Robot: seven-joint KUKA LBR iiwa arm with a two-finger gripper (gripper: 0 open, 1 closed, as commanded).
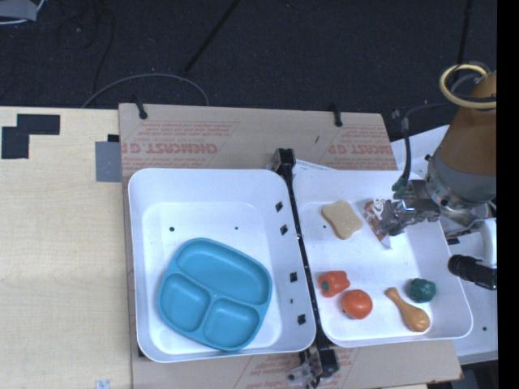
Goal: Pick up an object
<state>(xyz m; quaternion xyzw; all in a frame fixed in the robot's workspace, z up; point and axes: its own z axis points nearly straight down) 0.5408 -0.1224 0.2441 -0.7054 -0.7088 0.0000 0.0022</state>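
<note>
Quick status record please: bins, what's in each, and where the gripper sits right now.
left bin: blue divided plate
right bin: tan bread piece, red pepper, orange tomato, tan pear-shaped toy, dark green ball
gripper: over right bin's far right part, beside the bread piece
held item: cannot tell

Blue plate (214,293) in left bin (154,193), right bin (442,331) – bread (341,219), pepper (332,283), tomato (356,304), drumstick (408,309), green lump (422,289), gripper (388,220) above
</note>
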